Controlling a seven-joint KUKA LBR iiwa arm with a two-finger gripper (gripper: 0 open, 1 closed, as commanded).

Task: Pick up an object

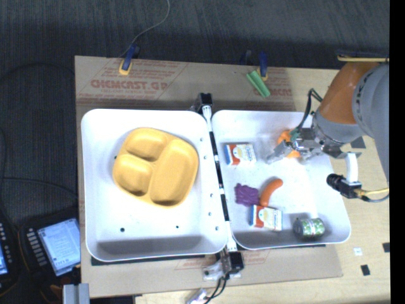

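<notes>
Left bin point(95, 189): one yellow tray point(155, 165).
Right bin point(316, 182): two cartons point(239, 152), one purple toy point(246, 194), one orange sausage point(271, 189), one can point(309, 227), one small orange piece point(286, 135) by the jaws.
Gripper point(278, 152): low in right bin's far side; jaws' state cannot be told.
</notes>
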